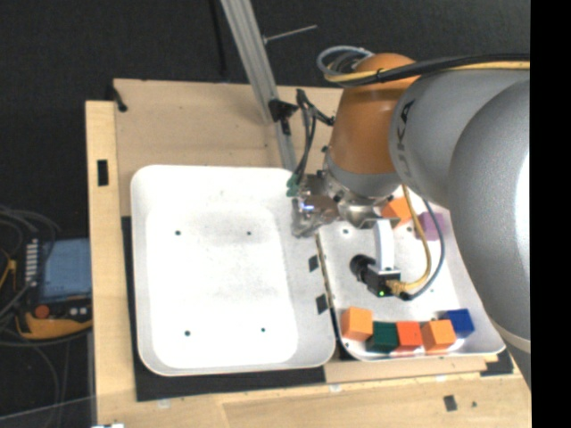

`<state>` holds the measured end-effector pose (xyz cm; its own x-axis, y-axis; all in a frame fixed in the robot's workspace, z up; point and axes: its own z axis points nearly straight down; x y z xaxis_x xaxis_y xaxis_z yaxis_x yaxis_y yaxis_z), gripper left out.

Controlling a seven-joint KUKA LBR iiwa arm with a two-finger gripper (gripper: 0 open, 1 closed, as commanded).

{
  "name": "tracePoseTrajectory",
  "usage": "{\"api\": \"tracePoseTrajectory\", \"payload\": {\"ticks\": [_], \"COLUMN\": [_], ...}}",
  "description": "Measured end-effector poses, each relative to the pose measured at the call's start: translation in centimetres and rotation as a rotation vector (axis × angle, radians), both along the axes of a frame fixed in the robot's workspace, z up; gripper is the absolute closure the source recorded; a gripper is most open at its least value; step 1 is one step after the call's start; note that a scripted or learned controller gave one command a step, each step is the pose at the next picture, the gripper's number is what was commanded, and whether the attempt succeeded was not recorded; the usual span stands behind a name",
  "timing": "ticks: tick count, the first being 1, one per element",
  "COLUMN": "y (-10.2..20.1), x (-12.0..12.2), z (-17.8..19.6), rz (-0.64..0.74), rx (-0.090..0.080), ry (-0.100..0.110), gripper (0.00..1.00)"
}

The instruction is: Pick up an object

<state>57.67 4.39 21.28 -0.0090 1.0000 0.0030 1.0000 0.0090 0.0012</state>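
Observation:
My gripper (pixel 310 210) hangs below the orange wrist band, over the left rim of the right bin (pixel 352 350). Along that bin's front edge lie an orange block (pixel 358 322), a dark green block (pixel 384 335), two more orange blocks (pixel 409 333) (pixel 439 332) and a blue block (pixel 459 321). Further back, an orange block (pixel 398 209) and a purple block (pixel 432 225) peek out from under the arm. The arm's bulk hides the back of the right bin. None of the blocks touches the gripper.
The left bin (pixel 156 194) sits beside the right one, their rims meeting under the gripper. A slanted metal rail (pixel 254 56) rises behind the bins. Cables and a black connector (pixel 370 273) hang from the wrist over the right bin.

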Motion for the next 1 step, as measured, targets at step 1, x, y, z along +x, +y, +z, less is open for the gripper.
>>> {"api": "tracePoseTrajectory", "payload": {"ticks": [1], "y": [5.23], "x": [-0.65], "z": [-0.25], "rz": [-0.001], "rx": [-0.001], "ry": [0.003], "gripper": [1.00]}}
